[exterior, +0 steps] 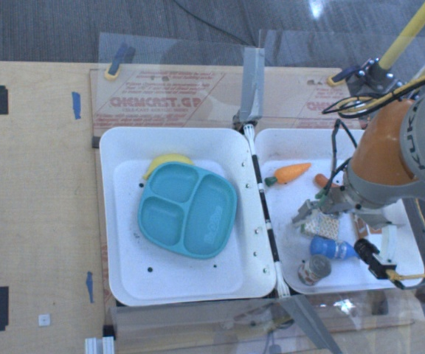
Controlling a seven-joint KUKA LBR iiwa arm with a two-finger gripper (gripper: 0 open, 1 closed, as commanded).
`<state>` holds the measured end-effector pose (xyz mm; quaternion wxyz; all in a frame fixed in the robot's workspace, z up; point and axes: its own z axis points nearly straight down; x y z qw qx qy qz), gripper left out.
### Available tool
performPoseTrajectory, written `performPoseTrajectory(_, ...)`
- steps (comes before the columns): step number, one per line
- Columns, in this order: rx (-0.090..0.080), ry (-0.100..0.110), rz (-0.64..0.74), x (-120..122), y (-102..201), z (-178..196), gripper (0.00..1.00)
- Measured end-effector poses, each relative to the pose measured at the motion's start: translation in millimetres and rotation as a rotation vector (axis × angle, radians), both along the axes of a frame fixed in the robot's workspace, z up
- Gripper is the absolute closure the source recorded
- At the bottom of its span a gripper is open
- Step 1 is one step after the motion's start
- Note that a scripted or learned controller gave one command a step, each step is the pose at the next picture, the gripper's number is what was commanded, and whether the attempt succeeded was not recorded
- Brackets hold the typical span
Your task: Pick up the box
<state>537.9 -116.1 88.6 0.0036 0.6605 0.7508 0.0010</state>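
White plastic makes up both shallow bins on the wooden bench (35,198), set side by side with their rims meeting in the middle. From where I stand, the left bin (124,271) holds a teal plate (189,209) with three compartments. It lies flat near the bin's centre. A yellow thing (167,160) pokes out from under the plate's far edge; most of it is covered.

The right bin (295,143) is the busier one. The grey arm (384,153) with its orange band hangs over that bin's right half. Its gripper (308,214) is down low near the bin's centre. I cannot tell how far open it is, and I see nothing held in it.

The box (325,228) is small, with a pale speckled face. It lies at the middle of the right bin, just beside the gripper on the side towards the bin's near edge. I cannot tell whether the two touch.

A small blue bottle (329,248) lies on its side right against the box, closer still to the near edge. A round can (314,270) sits just beside the bottle, close to the near edge.

A toy carrot (289,173) lies towards the far left corner of this bin. A small orange piece (321,179) sits near the carrot, between it and the arm.
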Motion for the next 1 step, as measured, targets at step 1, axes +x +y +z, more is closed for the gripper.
performPoseTrajectory(1,0.001,-0.005,-0.003,1.3,-0.7,10.7,1.00)
